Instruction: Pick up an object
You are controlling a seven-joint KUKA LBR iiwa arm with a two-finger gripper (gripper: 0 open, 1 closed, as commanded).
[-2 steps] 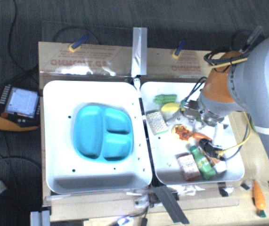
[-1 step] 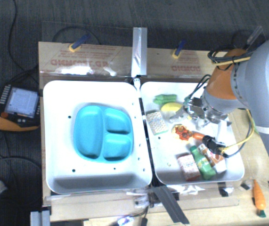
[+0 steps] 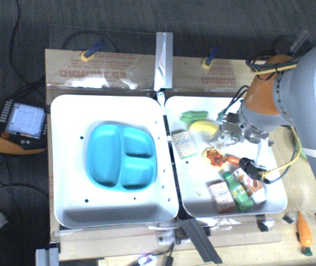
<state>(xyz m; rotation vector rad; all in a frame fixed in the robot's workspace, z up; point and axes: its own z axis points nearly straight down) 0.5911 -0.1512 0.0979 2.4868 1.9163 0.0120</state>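
Reaching in from the right, the grey arm (image 3: 304, 93) with its orange band (image 3: 263, 96) is hanging over the right bin (image 3: 174, 107), its gripper (image 3: 224, 134) sitting low near the yellow banana (image 3: 203, 127). Whether the fingers are parted or closed, and whether anything is between them, I cannot tell; the metal parts are blurring together there. A green toy (image 3: 193, 116) is lying just beside the banana toward the back wall, and a speckled grey packet (image 3: 184, 144) is resting near the bin's left wall. An orange-red toy (image 3: 218, 157) is lying just in front of the gripper. Toward the front, a green bottle (image 3: 241, 192), a small pink-and-white box (image 3: 220, 196) and a red-labelled packet (image 3: 254, 185) are crowding together; their printing is too small to read. A blue divided tray (image 3: 122, 155) is sitting in the left bin (image 3: 63, 193). Faded red lettering on the cardboard (image 3: 91, 71) behind the bins is showing under glare and is not legible. A carrot toy (image 3: 304, 233) is lying outside the bins at the lower right.
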